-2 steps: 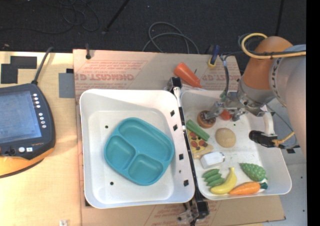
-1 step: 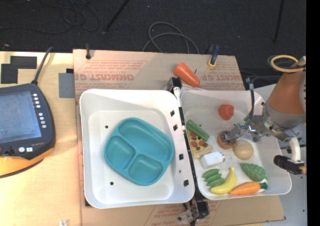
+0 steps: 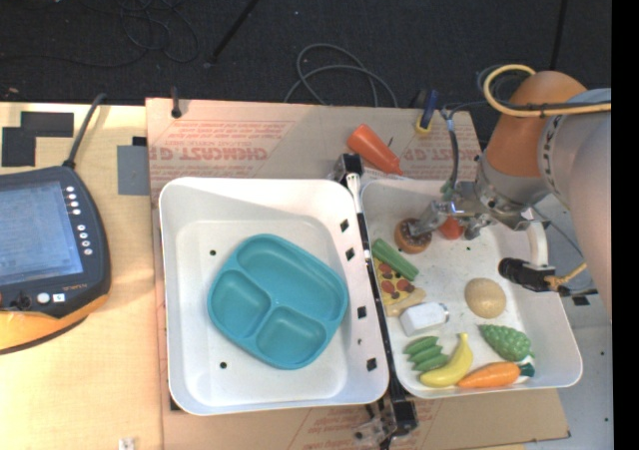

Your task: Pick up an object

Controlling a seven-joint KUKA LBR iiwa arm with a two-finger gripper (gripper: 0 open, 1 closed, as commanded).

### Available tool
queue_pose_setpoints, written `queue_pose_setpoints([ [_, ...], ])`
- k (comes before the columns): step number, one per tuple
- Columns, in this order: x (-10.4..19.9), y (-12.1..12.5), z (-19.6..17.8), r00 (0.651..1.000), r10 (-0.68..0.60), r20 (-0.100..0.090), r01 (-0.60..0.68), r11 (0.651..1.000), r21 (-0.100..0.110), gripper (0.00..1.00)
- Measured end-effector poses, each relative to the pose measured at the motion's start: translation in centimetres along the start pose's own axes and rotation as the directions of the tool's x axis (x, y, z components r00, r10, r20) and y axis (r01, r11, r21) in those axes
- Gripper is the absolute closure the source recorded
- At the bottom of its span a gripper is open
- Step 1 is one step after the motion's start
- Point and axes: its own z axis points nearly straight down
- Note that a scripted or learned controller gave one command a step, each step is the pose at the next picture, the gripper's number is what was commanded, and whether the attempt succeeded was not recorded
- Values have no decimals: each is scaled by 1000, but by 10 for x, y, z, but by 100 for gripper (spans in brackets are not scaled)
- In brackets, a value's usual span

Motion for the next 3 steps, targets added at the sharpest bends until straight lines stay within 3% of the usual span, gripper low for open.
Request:
queue_pose_setpoints([
  [1,53,-3,-1,1000,10,7,-10,1000,1,0],
  [2,57,-3,-11,1000,8,-1,-8,1000,6,100],
  [3,18,-120,-46,1000,14,-1,-14,1000,17,100],
])
